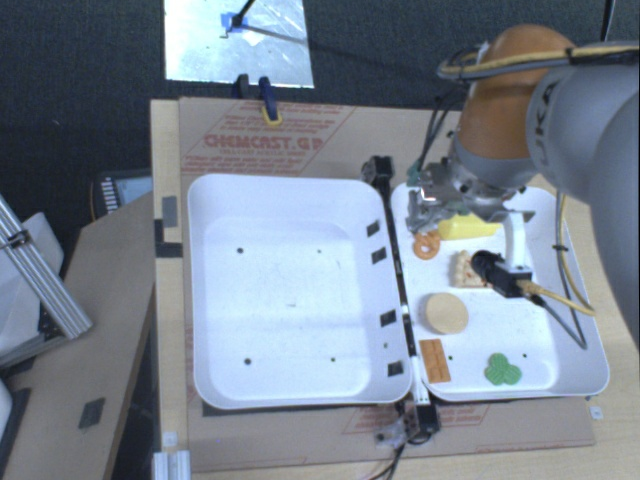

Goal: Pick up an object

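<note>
Rightward, bin (575, 368) with pretzel (427, 246), cookie (446, 313), cracker (434, 360); claw (430, 208) state unclear.

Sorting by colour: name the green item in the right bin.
The green clover-shaped piece, at the right bin's near edge; the other pieces are yellow, orange or tan.

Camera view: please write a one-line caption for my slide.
KUKA arm's gripper low over the right bin, beside a yellow piece and small orange ring; left bin alongside.

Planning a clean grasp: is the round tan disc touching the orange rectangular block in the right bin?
Apart. The camera view shows bare white bin floor between the round tan disc and the orange rectangular block.
</note>
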Robot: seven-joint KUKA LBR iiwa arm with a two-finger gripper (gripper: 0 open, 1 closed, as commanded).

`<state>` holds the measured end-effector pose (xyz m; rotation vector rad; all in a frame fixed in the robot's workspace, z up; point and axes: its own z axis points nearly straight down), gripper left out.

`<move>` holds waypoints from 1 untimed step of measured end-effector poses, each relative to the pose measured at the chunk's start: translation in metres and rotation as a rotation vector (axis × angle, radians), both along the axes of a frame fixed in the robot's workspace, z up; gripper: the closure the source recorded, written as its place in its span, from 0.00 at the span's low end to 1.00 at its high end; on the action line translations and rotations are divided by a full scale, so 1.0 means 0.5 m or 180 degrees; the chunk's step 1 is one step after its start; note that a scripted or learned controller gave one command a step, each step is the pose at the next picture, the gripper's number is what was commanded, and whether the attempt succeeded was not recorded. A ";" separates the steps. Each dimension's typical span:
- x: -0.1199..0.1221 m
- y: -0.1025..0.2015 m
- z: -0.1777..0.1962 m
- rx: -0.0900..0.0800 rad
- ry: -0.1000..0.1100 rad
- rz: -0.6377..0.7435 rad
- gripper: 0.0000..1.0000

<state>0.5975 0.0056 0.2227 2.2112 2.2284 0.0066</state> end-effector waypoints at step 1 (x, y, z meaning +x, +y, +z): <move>-0.053 0.015 0.128 0.0000 -0.0010 -0.0006 1.00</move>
